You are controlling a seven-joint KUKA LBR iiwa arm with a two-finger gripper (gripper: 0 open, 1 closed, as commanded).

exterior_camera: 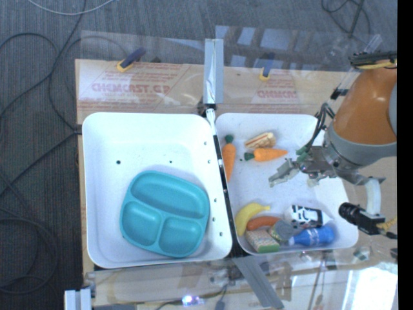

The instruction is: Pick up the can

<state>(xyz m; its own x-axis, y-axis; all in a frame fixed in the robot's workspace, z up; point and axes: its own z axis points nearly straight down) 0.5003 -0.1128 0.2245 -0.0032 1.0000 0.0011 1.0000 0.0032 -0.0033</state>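
You find the black-and-white printed can (306,215) in the lower right part of the right-hand shallow white bin (258,189), lying on its side, with its long axis running roughly left to right across the frame and dipping a little toward the right. Which end is the top you cannot tell, since the print is blurred and both ends look alike. A blue plastic bottle (314,236) lies just below it, nearly parallel and close enough that you cannot see whether they touch. To the can's left sit a yellow toy banana (248,214) and a small tan box (260,239). The grey two-finger gripper (279,173) hovers above and left of the can, apart from it, pointing toward the frame's left; its fingers stand spread, with bare bin floor showing between them and nothing gripped. The grey arm with its orange band (364,115) is cut off by the right edge. The left-hand white bin (129,141) holds a teal divided plastic plate (166,213).
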